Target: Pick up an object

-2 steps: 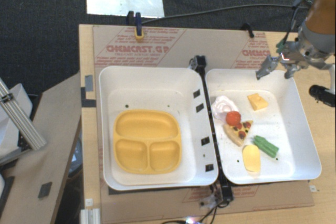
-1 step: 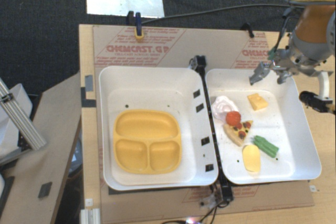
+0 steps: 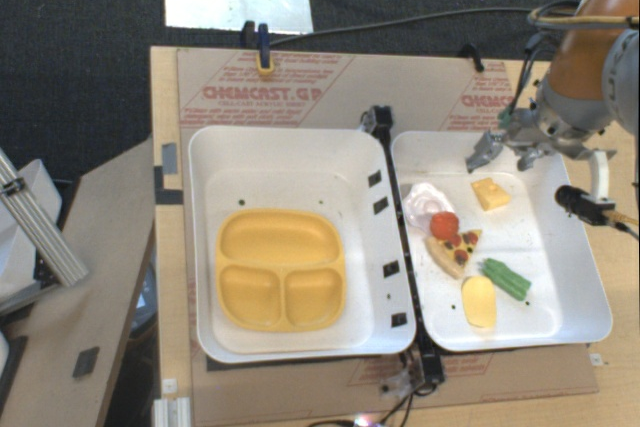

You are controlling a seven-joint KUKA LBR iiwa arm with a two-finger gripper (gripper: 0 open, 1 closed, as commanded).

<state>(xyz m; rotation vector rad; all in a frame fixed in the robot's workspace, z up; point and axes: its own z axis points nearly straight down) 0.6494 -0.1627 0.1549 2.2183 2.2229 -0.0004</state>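
Observation:
The right bin [image 3: 570, 255] holds a yellow cheese wedge [image 3: 491, 193], a red tomato [image 3: 445, 224] lying against a crumpled white piece [image 3: 424, 201], a pizza slice [image 3: 455, 250], a green pickle [image 3: 507, 278] and a pale yellow oval piece [image 3: 479, 302]. My gripper [image 3: 506, 153] hangs over the bin's far edge, just beyond the cheese wedge. Its fingers stand apart, open, with nothing between them.
A yellow divided tray [image 3: 282, 267] lies in the left bin [image 3: 210, 165]. A black clip [image 3: 379, 120] sits where the two bins meet at the back. The arm's orange band and grey wrist [image 3: 590, 65] rise at the far right.

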